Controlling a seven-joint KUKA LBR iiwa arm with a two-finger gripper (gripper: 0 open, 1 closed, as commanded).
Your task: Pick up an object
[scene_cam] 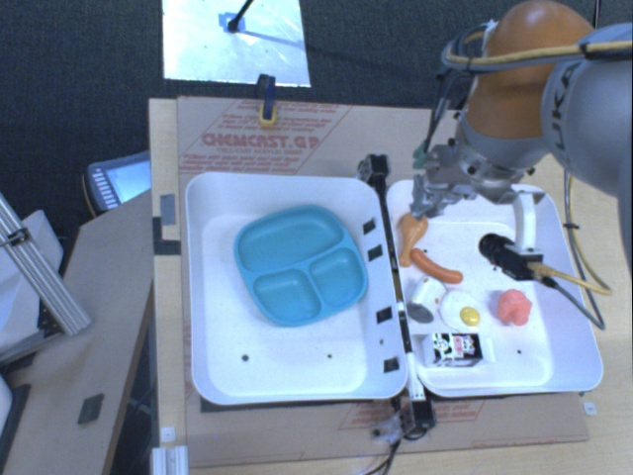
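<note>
The claw [427, 202] hangs low over the far left corner of the right bin [564, 364], its tip just above the upper end of an orange toy carrot [410, 236]; whether it is open or closed on anything cannot be told from this angle. Just beside the carrot lies a toy hot dog [436, 266], and nearer the front sit a toy fried egg [462, 313], a pink lumpy toy [513, 306] and a small black-and-white carton [456, 347]. The left bin [213, 364] holds a blue divided plate [300, 263]. Both bins rest on the cardboard-covered counter [297, 132].
</note>
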